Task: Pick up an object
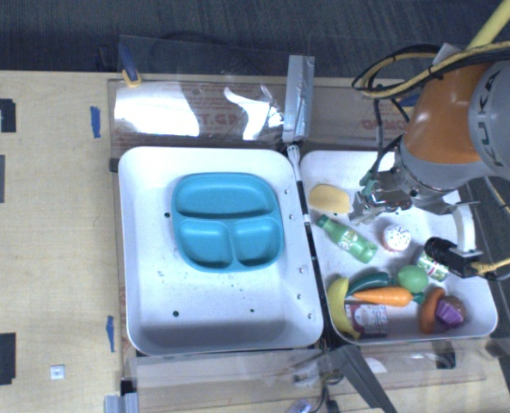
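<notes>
The metal two-finger gripper [377, 198] hangs over the right white bin [487, 317], just beside a pale yellow rounded toy [329, 199]; its grip state cannot be told.

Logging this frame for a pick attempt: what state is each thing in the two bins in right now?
Blue divided plate: flat in the left bin, compartments bare.
Green bottle: lying on its side, right bin.
Carrot: lying flat across the pile.
Banana: lying against the bin's left wall.
Yellow lemon-like piece: resting beside the gripper.
White round piece: lying loose.
Gripper: low over the right bin, nothing seen in it.
</notes>
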Robot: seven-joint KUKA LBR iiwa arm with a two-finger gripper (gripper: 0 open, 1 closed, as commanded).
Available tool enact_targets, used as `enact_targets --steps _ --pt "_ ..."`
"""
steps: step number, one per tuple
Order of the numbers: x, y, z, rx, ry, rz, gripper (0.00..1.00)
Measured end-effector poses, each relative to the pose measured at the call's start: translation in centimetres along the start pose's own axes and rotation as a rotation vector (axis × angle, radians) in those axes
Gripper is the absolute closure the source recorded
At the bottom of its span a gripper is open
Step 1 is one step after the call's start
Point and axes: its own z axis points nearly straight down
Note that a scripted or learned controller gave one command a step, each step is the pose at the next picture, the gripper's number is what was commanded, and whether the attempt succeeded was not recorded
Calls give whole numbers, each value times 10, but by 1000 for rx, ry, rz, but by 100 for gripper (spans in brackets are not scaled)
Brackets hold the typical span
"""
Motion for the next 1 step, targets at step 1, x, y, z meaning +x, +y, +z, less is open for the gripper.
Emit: enact_targets --steps 1 --pt "-1 -2 2 5 0 2 0"
